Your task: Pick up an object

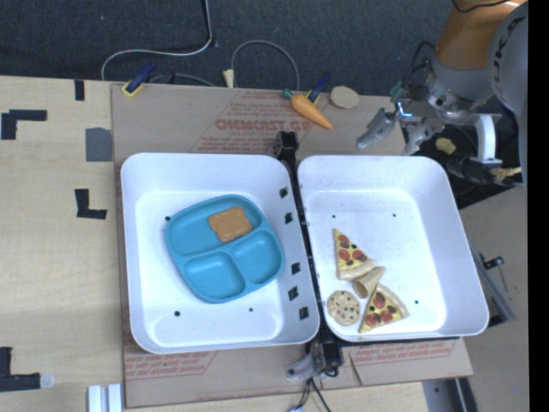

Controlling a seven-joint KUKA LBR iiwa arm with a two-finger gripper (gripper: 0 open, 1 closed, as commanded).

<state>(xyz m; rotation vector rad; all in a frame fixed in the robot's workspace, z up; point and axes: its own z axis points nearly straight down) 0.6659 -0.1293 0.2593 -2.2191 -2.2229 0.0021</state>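
My gripper hangs above the far edge of the right bin, its two grey fingers spread open with nothing between them. In that bin's near half lie a pizza slice, a second pizza slice, a small cone-shaped piece and a round cookie. The left bin holds a blue divided plate with a brown toast piece in its far compartment.
Behind the bins a toy carrot and a beige round piece lie on the cardboard. Cables loop along the bench's back edge. A black clamp joins the bins at the far side.
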